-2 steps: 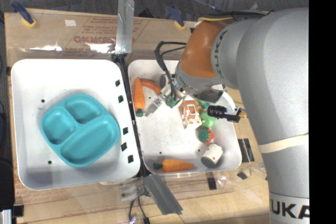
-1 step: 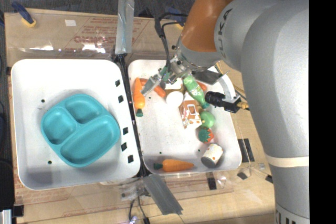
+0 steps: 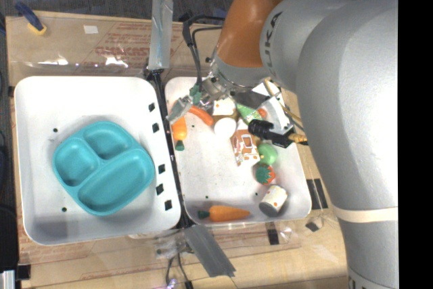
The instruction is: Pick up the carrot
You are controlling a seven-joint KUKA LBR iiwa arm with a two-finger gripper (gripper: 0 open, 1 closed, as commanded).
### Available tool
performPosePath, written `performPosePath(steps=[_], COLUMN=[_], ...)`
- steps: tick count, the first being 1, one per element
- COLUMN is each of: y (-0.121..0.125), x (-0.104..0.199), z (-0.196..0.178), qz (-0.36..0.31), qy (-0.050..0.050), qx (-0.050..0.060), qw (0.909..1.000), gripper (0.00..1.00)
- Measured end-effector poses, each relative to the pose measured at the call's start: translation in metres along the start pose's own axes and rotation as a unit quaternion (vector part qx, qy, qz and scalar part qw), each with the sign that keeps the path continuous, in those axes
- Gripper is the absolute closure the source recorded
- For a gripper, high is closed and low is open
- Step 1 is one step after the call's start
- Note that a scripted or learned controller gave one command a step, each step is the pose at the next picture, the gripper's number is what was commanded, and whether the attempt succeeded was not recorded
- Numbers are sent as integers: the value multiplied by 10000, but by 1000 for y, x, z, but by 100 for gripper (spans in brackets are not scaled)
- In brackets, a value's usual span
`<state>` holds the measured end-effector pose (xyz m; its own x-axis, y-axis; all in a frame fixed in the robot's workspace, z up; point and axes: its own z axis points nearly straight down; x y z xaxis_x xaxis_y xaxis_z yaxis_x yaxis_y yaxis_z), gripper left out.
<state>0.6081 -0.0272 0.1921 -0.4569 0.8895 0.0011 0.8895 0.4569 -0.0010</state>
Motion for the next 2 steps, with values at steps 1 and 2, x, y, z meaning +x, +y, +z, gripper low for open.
performPosePath(steps=[1,2], y=[0,0], x=[0,0], z=[0,0], qz=[1,1], qy=[0,0], qx=[4,3], qw=[10000,10000], gripper=[0,0])
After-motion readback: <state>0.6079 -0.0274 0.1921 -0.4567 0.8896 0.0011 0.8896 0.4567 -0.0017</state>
